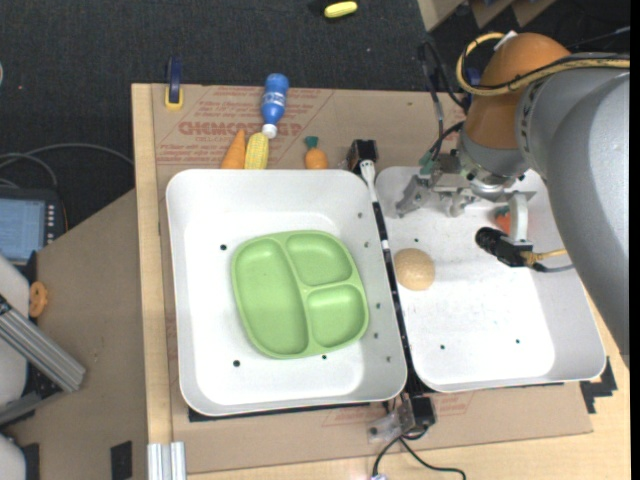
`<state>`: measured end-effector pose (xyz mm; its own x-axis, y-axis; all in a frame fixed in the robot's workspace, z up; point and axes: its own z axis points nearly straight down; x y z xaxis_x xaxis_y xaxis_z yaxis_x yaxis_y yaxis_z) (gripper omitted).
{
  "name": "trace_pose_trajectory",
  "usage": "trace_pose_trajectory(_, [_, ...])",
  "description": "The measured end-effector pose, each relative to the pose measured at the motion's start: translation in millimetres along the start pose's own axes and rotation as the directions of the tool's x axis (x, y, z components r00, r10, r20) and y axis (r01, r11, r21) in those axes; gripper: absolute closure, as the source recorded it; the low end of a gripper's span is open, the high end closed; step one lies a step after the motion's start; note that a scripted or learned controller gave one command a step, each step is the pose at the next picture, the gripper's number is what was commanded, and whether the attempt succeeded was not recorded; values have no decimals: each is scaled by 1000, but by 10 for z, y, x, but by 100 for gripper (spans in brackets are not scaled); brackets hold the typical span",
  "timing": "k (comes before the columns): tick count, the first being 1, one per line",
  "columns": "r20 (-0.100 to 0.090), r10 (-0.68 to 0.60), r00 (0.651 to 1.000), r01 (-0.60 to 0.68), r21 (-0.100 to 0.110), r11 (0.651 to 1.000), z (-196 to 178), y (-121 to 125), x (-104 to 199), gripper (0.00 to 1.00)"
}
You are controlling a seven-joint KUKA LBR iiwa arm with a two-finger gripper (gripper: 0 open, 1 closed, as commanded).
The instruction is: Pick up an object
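Tan round object point(413, 268), smooth and dome-shaped: lies in the right bin point(520, 353), on the floor just beside the bin's left wall, about halfway along it. It stands apart from the gripper and nothing touches it.

Gripper point(435, 200): sits low over the rear part of the right bin, behind the tan round object. Whether it is apart or together cannot be told from this angle. No item is seen in its grasp.

Left bin point(200, 218): contains 1 green plate point(298, 293) with 3 compartments, lying flat near the centre.

Cardboard sheet point(150, 268) under both bins: red printing runs along its rear strip; the letters "CHEMCA" are readable, the rest is covered or too blurred to read.

Items on the rear strip of the cardboard, outside the bins:
- 1 blue bottle point(274, 103) with a white neck, lying across the print; any label is illegible.
- 1 yellow corn cob point(257, 150), touching 1 orange carrot point(234, 151) on its left.
- 1 smaller carrot point(315, 156) with a green top.
- 1 blue clamp point(175, 83) at the sheet's far left corner.

Dark floor behind the bench: 1 yellow item point(341, 9).
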<state>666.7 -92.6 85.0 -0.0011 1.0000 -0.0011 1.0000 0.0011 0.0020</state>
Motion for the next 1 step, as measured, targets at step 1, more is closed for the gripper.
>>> trace_pose_trajectory(1, [-3, 4, 1000, -4, 9, 1000, 4, -523, -123, 0])
